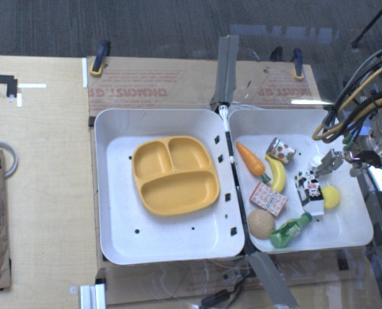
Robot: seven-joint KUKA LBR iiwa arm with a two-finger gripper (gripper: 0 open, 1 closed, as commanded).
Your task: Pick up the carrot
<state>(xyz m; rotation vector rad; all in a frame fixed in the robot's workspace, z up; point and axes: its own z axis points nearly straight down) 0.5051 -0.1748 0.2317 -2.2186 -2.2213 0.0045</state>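
Note:
The orange carrot (249, 158) lies slanted in the right bin (352, 237), near its left wall, just left of a yellow banana (276, 172). My gripper (328, 162) hangs at the bin's right side, well to the right of the carrot, above a black-and-white carton (310, 190). Its fingers stand apart with nothing between them.
The left bin (117, 237) holds a yellow divided plate (175, 174). Around the carrot lie a spotted small can (280, 150), a pink patterned box (268, 199), a tan ball (261, 224), a green bottle (289, 230) and a yellow lemon (331, 197). Cables hang at the far right.

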